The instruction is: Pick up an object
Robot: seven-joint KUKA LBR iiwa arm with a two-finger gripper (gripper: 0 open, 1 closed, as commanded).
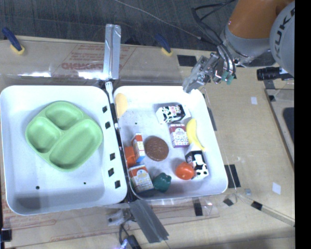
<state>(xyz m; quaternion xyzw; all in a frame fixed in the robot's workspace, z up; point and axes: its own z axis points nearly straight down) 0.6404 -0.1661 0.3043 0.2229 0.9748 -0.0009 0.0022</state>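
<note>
While the grey arm (pixel 259 14) hangs over the top right of the bench, its gripper (pixel 195 83) sits above the far right corner of the right bin (pixel 213 160), touching nothing. Jaw state: cannot tell, too blurred and small.

Left bin (pixel 12 154) holds a green divided plate (pixel 64 134), well apart from the gripper. All pickable stuff is crowded in the right bin: brown round disc (pixel 157 148) in the middle, cow-print carton (pixel 170 112) nearest the gripper, banana (pixel 194 133) touching a red-label packet (pixel 179 135), second cow-print item (pixel 198 163) beside an orange ball (pixel 185 171), small box (pixel 140 178) by a dark green toy (pixel 162 181), yellow piece (pixel 122 104) at the left wall.

Risks, as I judge them: items packed tight, so fingers may land on two at once or shove neighbours aside. The carton is close to the bin rim, so a collision there is possible. The disc is flat, so a pinch could slip off it.
</note>
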